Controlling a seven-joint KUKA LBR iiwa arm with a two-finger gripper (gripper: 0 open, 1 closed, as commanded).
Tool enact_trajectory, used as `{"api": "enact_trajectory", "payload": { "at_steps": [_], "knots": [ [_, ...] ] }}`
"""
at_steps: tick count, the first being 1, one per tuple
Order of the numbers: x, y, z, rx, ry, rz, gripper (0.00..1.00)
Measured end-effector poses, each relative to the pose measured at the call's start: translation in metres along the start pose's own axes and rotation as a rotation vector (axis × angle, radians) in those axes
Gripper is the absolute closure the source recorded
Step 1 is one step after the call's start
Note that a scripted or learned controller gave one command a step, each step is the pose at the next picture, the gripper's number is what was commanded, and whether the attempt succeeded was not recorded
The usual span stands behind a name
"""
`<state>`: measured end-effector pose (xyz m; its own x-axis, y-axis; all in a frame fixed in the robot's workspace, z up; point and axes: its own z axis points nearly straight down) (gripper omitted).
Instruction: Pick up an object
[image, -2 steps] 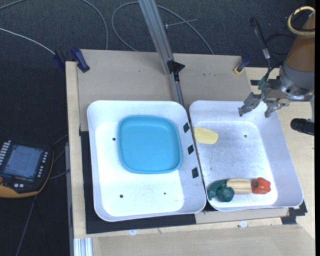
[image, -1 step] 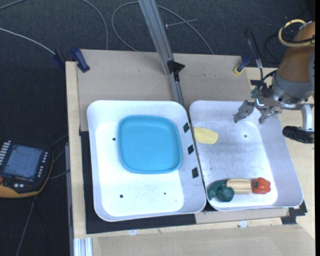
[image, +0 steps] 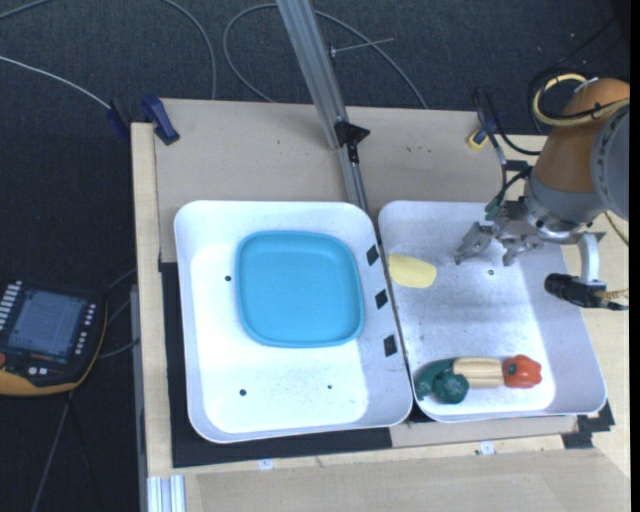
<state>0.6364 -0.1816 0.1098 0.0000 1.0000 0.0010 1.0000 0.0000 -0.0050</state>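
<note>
In the right bin (image: 570, 340) a pale yellow lump (image: 412, 271) lies by the left wall. Along the front wall sit a dark green piece (image: 442, 385), a tan cylinder (image: 479, 372) and a red piece (image: 521, 371), close together in a row. My gripper (image: 488, 256) hangs over the back of the right bin, to the right of the yellow lump and apart from it. Its fingers are spread open with nothing between them.
The left bin (image: 205, 330) holds a light blue square plate (image: 299, 287). A slanted metal pole (image: 325, 75) rises at the back between the bins. A black clamp part (image: 575, 289) juts over the right bin's right rim.
</note>
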Motion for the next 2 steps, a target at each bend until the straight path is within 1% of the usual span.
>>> {"api": "enact_trajectory", "payload": {
  "at_steps": [1, 2],
  "knots": [
    [0.0, 0.002, -0.014, -0.008, -0.002, -0.001, 1.0],
    [0.0, 0.003, -0.057, -0.009, -0.002, 0.0, 1.0]
  ]
}}
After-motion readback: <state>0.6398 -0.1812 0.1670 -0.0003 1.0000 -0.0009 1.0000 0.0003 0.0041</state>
